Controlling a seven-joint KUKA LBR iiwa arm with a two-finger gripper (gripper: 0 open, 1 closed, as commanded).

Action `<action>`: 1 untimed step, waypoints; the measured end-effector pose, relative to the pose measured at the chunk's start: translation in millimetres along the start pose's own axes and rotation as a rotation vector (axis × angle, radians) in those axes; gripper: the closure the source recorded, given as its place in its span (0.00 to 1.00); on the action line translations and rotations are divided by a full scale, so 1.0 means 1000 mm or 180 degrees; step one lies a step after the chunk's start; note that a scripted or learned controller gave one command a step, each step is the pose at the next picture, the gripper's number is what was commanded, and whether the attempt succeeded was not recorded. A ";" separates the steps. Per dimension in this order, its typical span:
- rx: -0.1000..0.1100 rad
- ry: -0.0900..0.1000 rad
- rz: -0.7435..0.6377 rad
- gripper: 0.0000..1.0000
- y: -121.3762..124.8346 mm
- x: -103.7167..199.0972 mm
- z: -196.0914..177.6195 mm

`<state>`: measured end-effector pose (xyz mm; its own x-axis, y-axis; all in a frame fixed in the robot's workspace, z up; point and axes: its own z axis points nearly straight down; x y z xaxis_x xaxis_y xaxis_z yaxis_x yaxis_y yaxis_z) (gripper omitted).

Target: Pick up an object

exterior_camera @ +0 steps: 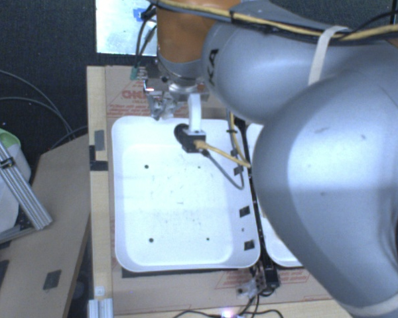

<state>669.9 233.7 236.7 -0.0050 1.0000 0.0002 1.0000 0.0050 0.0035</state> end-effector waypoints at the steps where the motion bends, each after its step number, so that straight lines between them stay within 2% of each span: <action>1: -0.0003 0.0011 -0.0006 1.00 -0.050 0.002 -0.055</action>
